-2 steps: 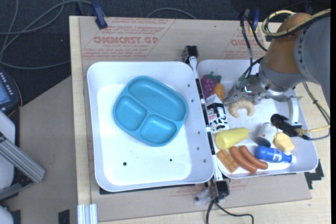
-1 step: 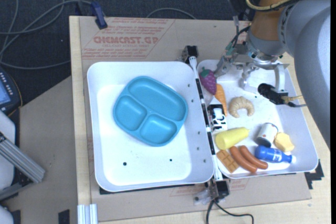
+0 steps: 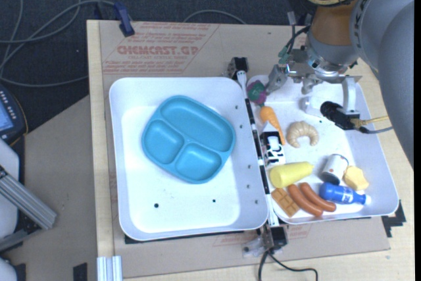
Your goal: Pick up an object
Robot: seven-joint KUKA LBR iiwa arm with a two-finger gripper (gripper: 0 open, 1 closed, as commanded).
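The right bin point(image 3: 380, 164) holds several toy foods: an orange carrot point(image 3: 270, 118), a tan croissant point(image 3: 302, 133), a yellow corn cob point(image 3: 289, 174), a waffle point(image 3: 283, 201), two sausages point(image 3: 313, 199), a blue bottle point(image 3: 343, 194), a small silver can point(image 3: 333, 166) and a yellow piece point(image 3: 356, 178). A purple and green piece point(image 3: 256, 90) lies at the bin's far left corner. My gripper point(image 3: 291, 85) hangs over the far end of this bin, just right of the purple piece and beyond the carrot. Its fingers stand open with bare bin floor between them.
The left bin point(image 3: 120, 141) holds a blue divided plate point(image 3: 189, 139). A black-and-white tag point(image 3: 273, 149) sits on the wall between the bins. A black part with a cable point(image 3: 337, 115) juts from the wrist over the right bin. Cables lie on the floor beyond the bench.
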